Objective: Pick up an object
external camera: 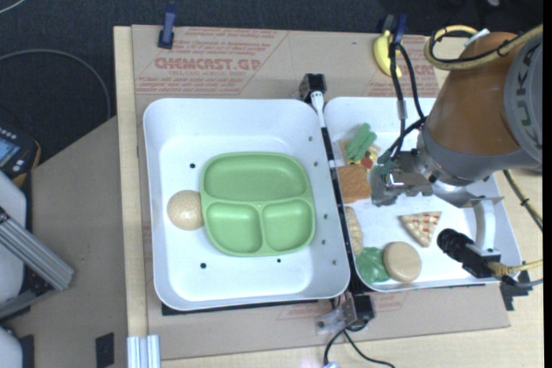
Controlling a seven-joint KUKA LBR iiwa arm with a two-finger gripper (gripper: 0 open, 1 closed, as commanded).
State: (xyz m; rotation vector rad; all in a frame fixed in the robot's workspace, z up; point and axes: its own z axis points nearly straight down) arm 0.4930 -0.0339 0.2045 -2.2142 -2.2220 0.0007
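From the green divided tray [256,202] and tan ball [184,209] in the left bin, I look right to my claw [385,186], grip state unclear, just beside the brown slab [353,183], where crowded neighbours may make me miss.

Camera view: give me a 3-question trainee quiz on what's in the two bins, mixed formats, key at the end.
1. True or false: the green divided tray lies in the left bin.
2. Multiple choice: what sits against the tray's left edge? A) pizza slice B) round beige bun C) green toy
3. Fill in: the gripper hangs over the ____ bin.

Key
1. True.
2. B, the round beige bun. The pizza slice lies in the right bin.
3. Right; it is above the brown toast-like piece, beside the green toy.
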